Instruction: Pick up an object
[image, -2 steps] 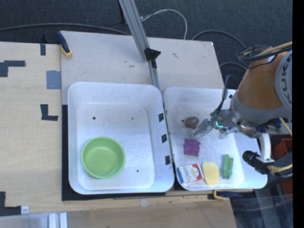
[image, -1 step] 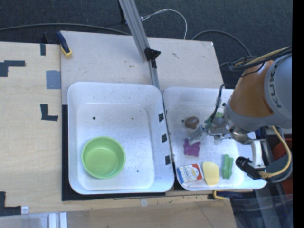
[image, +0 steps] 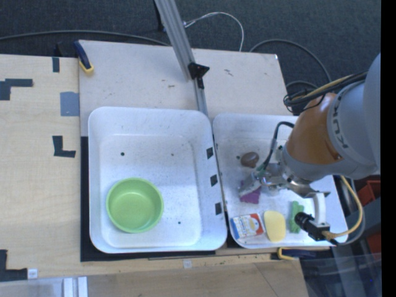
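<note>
Nearest edge of the right bin [image: 230,135]: a small red-and-white packet [image: 247,226], a yellow block [image: 275,225] just beside it, and a green piece [image: 296,208] further right. Above them lies a purple object [image: 250,195], with the gripper [image: 260,179] low over it, touching or nearly so; cannot tell whether the fingers are apart or clenched. A brown lump [image: 249,159] sits just beyond. Left bin [image: 99,129] holds a green bowl [image: 134,205] in its near corner. The tabletop [image: 136,73] extends beyond both bins.
</note>
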Robot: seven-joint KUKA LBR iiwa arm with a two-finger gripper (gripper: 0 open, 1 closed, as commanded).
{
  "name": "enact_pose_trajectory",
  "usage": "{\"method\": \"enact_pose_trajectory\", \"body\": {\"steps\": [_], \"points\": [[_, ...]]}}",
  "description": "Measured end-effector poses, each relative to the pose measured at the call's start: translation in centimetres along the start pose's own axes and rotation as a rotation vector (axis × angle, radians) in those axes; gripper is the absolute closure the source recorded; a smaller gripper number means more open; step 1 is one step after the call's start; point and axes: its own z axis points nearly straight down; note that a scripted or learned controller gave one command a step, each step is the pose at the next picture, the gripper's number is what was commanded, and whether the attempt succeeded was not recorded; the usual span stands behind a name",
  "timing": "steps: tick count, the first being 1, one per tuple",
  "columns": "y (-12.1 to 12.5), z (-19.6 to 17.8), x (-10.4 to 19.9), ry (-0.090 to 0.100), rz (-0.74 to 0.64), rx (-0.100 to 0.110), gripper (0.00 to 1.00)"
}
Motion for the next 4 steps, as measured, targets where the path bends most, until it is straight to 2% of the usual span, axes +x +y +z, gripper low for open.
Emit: {"method": "enact_pose_trajectory", "body": {"steps": [1,2,3,4], "points": [[0.0,1.0,0.0,-0.001,0.0,-0.008,0.0],[0.0,0.0,0.1,0.0,-0.001,-0.006,1.0],[-0.5,-5.9,-0.4,-0.002,0.0,-0.012,1.0],[-0.8,-10.2,-0.2,-0.002,-0.001,-0.011,1.0]]}}
